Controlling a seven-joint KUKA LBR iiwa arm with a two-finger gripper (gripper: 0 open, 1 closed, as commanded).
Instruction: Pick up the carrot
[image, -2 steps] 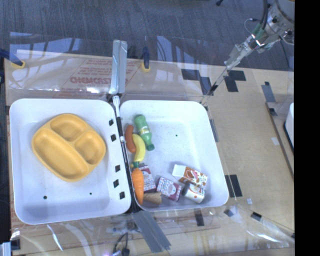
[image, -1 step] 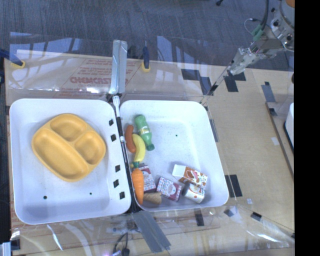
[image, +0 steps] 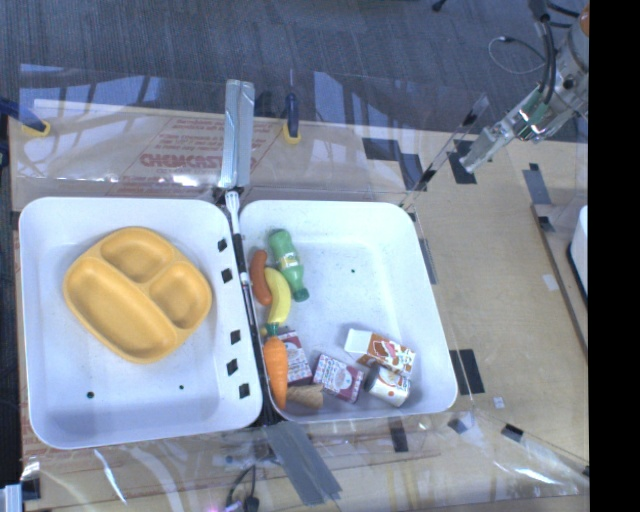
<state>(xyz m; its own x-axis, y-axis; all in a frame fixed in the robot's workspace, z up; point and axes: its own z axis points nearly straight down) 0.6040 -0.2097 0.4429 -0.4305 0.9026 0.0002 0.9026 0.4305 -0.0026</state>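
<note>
Down at the near edge of the right bin, close against its left wall, lies the carrot: a short orange cone, lengthwise along that wall, its brownish end toward the bin's front corner. Just beside it sit small printed cartons: one dark red carton touching the carrot's side, another carton next along, and a red and white carton further right with a small white block at its upper edge. Further back along the same wall rest a yellow banana, an orange-red sausage-shaped piece and a green bottle, bunched together. Left of all this, the other bin holds a yellow divided plate with three hollows, tilted toward its back left. My claw hangs well apart from the carrot, out over the bench beyond the right bin's far right corner; whether it is spread or pressed together I cannot tell.
</note>
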